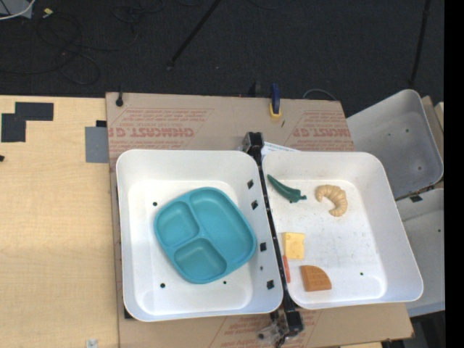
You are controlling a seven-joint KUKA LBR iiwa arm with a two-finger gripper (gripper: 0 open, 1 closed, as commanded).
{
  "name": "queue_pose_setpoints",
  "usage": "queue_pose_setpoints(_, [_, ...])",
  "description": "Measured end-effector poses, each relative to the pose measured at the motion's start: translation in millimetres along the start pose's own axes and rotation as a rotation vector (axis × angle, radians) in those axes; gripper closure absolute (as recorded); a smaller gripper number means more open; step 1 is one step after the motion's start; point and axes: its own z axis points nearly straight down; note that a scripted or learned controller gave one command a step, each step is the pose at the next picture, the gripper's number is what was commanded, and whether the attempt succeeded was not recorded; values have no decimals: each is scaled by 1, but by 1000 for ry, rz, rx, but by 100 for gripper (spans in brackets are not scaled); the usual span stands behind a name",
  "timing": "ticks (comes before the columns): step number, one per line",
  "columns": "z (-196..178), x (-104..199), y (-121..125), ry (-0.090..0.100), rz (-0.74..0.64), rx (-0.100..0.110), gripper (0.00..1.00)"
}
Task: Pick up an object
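Although whether the pincer is open or closed cannot be told, the candidate objects for picking all lie in plain sight in the two white bins. Right bin (366,227): four small food-shaped pieces, well apart from one another. A dark green pod-like piece (286,189) lies near the inner wall at the far side; a pale tan croissant (333,199) lies just beyond it toward the bin's middle. A yellow square block (293,245) sits nearer the camera, close to the inner wall, and an orange-brown wedge (315,278) rests near the front rim. A thin red stick (286,270) lies along the inner wall, just beside the wedge. Left bin (138,194): a teal divided plate (204,234) with three compartments lies flat, slightly rotated, taking up most of the floor. Both bins touch along a black central seam (262,216) and rest on a sheet of printed cardboard (188,125), which lies on the light wooden surface (51,216). A blue and yellow clamp (275,101) stands at the cardboard's far edge. A grey-white panel (402,136) sits tilted beyond the right bin.
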Motion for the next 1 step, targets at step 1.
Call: queue_pose_setpoints(1, [0, 0, 0, 0, -2, 0, 100])
